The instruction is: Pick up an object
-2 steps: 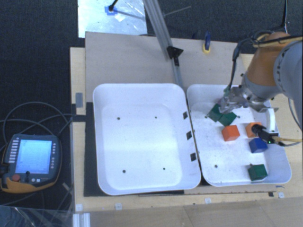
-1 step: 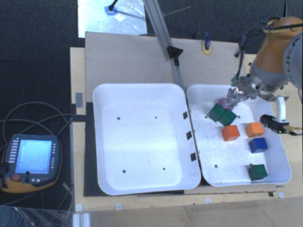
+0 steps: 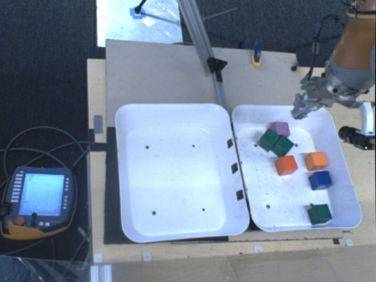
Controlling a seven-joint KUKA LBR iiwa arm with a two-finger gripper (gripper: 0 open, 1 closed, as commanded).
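The bench (image 3: 170,75) carries two white bins; the left bin (image 3: 126,122) matters less than the right bin (image 3: 346,207), where all the blocks lie. Above its far rim hangs the hand (image 3: 301,111), and I cannot tell whether it is open or closed. Nearest it are the purple block (image 3: 281,128) and two touching green blocks (image 3: 275,141) (a poor pick, being crowded). Better, I judge, to descend squarely over the blue block (image 3: 320,180), which stands apart.
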